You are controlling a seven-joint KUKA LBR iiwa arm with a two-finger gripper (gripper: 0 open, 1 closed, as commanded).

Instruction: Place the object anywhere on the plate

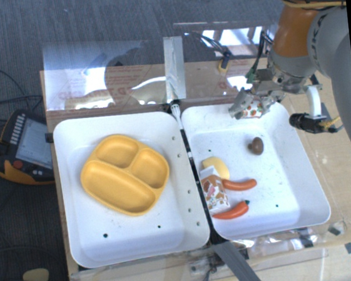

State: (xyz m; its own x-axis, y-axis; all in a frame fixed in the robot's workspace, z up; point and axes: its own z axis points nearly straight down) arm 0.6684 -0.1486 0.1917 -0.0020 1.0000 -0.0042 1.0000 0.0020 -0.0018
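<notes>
Closest to the camera was the front rim of the right bin (pixel 279 224), and just inside it sat a red chili pepper (pixel 231 211), lying roughly left-right with its dark stem end pointing right. Right next to it was a small carton (pixel 213 192) printed in red and white, standing up against the bin's left wall. A second chili (pixel 239 185) lay just behind, also running left-right, and a pale yellow rounded thing (pixel 215 166) was tucked behind the carton. A little brown lump (pixel 255 146) sat by itself toward the middle.

The yellow plate (pixel 125 173) with three compartments was in the left bin (pixel 92 240), set at a slant.

The hand (pixel 254 104) hovered over the right bin's back edge. Honestly couldn't tell whether it was open or gripping anything, too cluttered there.
</notes>
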